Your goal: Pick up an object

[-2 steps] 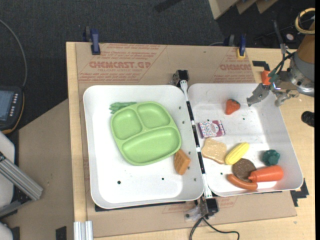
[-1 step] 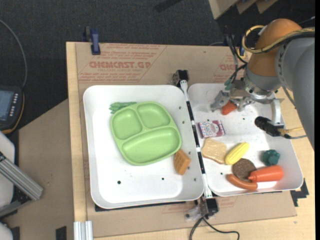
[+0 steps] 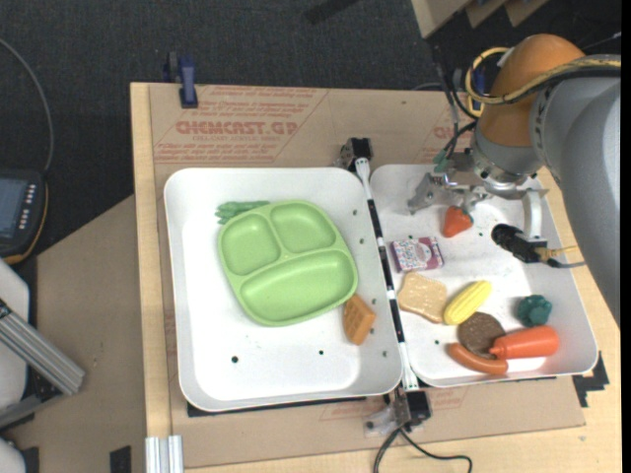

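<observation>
In the right bin (image 3: 564, 282), at its far end: pincer (image 3: 449, 203) low over a small red-orange piece (image 3: 456, 225), right at its tip. Impossible to tell whether clenched or released, or whether touching the piece. Just beside, toward the divider: a purple-and-white packet (image 3: 415, 254), apart from the piece. Crowded toward the near edge: a bread slice (image 3: 422, 297) touching a yellow corn cob (image 3: 466, 302), a brown round cookie (image 3: 480, 331) with a sausage (image 3: 478, 361) at its near side, a carrot (image 3: 529, 342) against both, and a dark green lump (image 3: 534, 309) just beyond the carrot. In the left bin (image 3: 276, 368): a green divided plate (image 3: 286, 264), a green leafy sprig (image 3: 240, 209) at its far-left corner, an orange-brown block (image 3: 359, 319) beside its near-right edge, close to the divider. Both bins side by side on a brown surface (image 3: 246, 126).
</observation>
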### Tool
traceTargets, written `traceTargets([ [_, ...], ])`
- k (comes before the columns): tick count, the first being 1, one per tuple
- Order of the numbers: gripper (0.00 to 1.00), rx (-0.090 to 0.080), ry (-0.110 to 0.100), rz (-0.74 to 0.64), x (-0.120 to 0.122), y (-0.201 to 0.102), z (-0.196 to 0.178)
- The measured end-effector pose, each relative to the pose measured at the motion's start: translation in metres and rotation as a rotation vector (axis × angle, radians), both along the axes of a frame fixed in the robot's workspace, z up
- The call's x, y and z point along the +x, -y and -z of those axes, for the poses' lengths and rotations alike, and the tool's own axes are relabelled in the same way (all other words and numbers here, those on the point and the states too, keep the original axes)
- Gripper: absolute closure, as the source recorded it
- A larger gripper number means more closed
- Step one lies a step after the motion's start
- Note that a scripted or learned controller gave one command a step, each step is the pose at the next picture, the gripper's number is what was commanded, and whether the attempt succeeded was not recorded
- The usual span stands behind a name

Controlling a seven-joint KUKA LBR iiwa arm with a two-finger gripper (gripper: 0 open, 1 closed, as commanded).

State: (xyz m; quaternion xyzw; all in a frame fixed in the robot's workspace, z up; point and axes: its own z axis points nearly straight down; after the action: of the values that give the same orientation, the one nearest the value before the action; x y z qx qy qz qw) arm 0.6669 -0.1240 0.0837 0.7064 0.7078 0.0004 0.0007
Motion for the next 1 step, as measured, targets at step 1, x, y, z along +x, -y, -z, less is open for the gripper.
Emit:
traceTargets([
  [1,0.00,0.001,-0.005,0.004,-0.0275,0.0112,-0.0011],
])
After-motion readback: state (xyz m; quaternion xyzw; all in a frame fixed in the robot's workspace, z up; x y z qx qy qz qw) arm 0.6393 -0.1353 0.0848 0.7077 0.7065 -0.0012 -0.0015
